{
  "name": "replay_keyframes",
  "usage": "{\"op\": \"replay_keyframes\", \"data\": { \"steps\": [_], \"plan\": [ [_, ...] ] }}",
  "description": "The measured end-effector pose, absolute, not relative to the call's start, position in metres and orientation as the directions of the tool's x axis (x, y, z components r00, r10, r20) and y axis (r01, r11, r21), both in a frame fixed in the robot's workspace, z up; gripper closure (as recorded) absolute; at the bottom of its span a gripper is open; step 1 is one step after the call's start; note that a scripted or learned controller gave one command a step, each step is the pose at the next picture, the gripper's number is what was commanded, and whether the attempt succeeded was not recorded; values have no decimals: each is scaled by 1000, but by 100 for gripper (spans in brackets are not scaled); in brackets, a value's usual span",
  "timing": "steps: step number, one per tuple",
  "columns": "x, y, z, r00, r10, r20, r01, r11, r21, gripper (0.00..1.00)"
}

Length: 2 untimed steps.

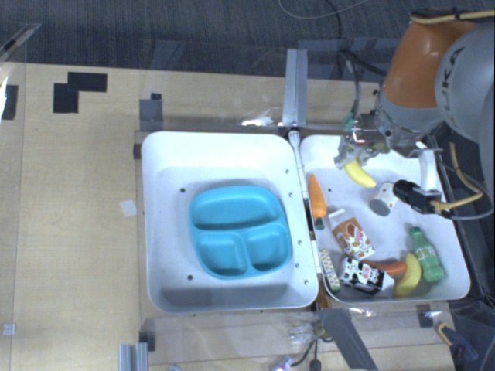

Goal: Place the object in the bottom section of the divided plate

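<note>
You're at the pickup step: the jaws (354,154) are closed on a banana (358,173), just above the far end of the right bin (458,263). Next, carry it left to the blue plate (240,232) and its near section.

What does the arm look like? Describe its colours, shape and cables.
The arm is bulky and rounded, grey with a broad orange band above the wrist. Below it sits a pale metallic gripper with small red and green spots. Black and yellowish cables loop beside it.
</note>
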<state>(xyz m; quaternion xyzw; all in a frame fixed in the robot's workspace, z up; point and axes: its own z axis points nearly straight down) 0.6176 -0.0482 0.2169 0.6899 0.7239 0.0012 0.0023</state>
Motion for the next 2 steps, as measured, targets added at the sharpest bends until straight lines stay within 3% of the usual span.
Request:
{"op": "replay_keyframes", "data": {
  "steps": [1,2],
  "plan": [
    [629,37,186,-398,917,-2,917,398,5,100],
    [590,107,186,-773,635,-3,635,773,5,100]
  ]
}}
